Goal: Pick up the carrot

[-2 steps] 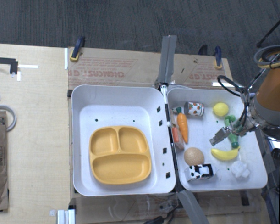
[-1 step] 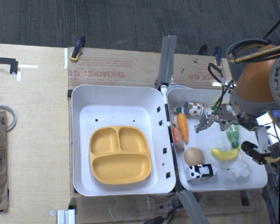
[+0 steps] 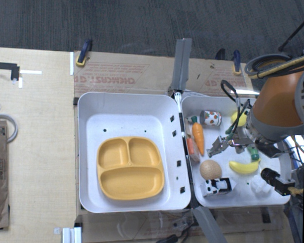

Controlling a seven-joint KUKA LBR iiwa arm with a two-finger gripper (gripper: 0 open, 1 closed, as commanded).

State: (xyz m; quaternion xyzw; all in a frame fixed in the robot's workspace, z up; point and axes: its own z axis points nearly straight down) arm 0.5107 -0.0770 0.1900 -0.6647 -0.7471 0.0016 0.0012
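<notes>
camera view | hand [image 3: 217,147] open, holding nothing | just right of carrot [image 3: 198,138] in right bin [image 3: 239,199]

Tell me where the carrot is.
The carrot lies in the right bin near its left wall, below the small can and above the egg.

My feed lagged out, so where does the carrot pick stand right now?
Nothing looks done yet: the carrot lies in the right bin near its left wall, with nothing gripping it. In hand: the gripper sits low just right of the carrot, above the brown egg, its fingers apart and holding nothing. Left to do: line up over the carrot, close on it and lift.
</notes>
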